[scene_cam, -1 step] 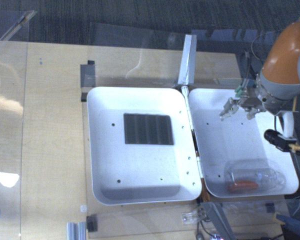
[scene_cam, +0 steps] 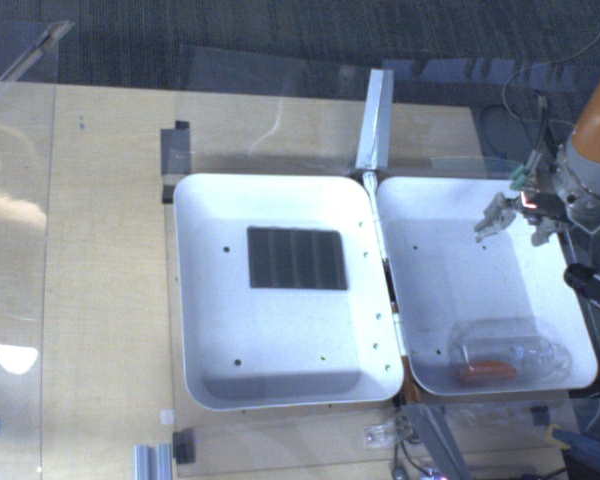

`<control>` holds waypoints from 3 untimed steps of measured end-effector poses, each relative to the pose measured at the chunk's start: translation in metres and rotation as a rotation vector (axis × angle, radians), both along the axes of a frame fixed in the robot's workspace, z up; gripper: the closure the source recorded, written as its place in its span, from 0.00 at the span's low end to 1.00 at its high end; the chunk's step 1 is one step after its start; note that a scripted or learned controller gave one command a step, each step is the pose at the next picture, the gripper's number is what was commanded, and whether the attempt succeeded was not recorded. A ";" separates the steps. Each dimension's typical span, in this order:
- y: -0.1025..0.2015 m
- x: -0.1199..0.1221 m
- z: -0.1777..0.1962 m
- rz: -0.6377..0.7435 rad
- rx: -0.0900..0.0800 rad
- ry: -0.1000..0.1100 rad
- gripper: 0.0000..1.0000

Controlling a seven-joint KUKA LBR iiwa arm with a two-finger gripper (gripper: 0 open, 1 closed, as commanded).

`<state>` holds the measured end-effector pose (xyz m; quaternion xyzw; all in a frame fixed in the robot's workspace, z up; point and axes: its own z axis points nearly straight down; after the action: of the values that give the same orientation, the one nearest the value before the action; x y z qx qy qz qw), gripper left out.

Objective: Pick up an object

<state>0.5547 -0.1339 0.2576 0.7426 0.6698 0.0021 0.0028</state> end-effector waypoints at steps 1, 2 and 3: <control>-0.023 0.021 0.005 0.082 -0.002 0.000 0.00; -0.039 -0.034 0.040 -0.236 0.001 0.000 0.00; 0.018 -0.065 -0.070 -0.372 0.003 0.005 0.00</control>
<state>0.4898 -0.1156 0.1872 0.8537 0.5208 0.0007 0.0002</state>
